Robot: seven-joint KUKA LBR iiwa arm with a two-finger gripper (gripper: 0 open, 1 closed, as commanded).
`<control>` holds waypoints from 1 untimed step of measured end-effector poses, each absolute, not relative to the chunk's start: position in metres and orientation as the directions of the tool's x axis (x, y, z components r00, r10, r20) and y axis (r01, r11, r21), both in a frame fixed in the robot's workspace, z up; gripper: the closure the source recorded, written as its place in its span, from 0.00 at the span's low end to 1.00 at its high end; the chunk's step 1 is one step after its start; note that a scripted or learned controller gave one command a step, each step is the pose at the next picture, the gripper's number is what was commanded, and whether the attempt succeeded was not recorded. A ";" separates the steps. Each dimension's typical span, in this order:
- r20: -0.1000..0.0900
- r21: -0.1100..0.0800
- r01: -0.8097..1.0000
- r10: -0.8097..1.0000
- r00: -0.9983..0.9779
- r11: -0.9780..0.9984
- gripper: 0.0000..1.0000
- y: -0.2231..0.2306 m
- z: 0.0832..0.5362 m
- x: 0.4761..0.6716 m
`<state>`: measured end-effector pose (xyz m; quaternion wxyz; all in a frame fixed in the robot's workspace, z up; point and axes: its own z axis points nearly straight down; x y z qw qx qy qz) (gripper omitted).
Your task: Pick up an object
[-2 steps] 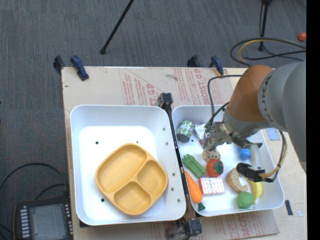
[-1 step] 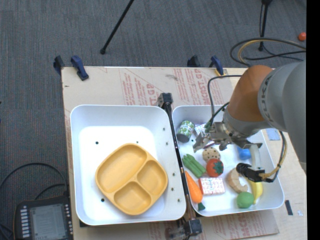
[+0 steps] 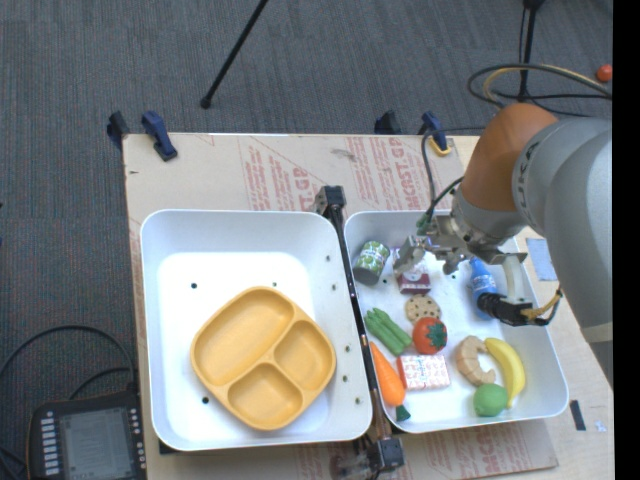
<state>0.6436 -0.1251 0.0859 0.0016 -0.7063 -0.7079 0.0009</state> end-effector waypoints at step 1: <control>0.001 -0.007 1.000 1.000 -0.006 0.006 1.00 -0.124 0.094 0.644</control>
